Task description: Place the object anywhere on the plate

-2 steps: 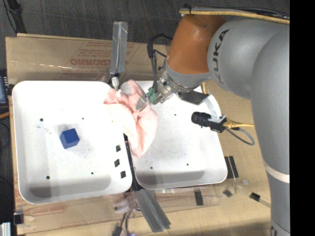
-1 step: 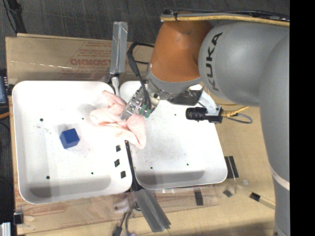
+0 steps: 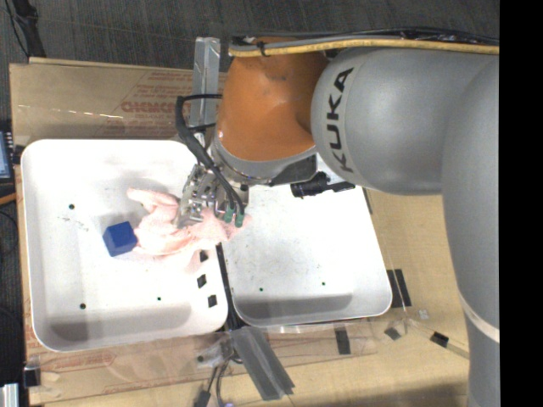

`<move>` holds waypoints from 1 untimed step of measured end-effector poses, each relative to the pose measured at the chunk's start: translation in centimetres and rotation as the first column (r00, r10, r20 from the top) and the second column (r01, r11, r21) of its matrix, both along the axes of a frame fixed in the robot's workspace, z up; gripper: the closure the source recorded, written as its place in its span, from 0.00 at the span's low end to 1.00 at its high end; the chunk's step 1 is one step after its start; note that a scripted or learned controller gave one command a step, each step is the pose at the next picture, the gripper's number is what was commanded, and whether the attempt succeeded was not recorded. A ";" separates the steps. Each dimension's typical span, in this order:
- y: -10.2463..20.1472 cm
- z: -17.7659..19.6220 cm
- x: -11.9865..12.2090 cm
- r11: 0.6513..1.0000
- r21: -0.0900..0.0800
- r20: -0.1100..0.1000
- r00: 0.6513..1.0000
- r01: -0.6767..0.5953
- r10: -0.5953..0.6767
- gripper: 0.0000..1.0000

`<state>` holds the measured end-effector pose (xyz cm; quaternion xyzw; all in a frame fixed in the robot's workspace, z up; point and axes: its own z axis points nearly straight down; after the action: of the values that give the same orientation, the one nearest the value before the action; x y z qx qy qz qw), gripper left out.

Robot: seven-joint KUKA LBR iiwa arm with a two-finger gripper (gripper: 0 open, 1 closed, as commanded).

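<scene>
A small blue cube (image 3: pixel 120 237) sits in the left bin (image 3: pixel 51 185), touching the left edge of a pale pink, irregular plate-like thing (image 3: pixel 161 227) that lies flat mid-bin. My gripper (image 3: pixel 210 203) hangs low over the right end of the pink thing, close to the wall between the two bins, about a hand's width right of the cube. The gripper body and the orange wrist band (image 3: pixel 263 100) hide part of the pink thing's right side. Nothing can be seen held.
The right bin (image 3: pixel 339 253) lies under and right of the arm, with a black part (image 3: pixel 310 185) of the arm over its far edge. Brown cardboard (image 3: pixel 102 91) lines the bench behind the bins. Black tape marks (image 3: pixel 204 280) run along the divider.
</scene>
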<state>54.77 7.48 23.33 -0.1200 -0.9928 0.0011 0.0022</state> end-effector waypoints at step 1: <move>4.9 -0.5 -1.2 0.971 0.001 0.002 0.971 -0.239 0.239 1.00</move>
<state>53.55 12.34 22.79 0.0005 -1.0000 0.0007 0.0010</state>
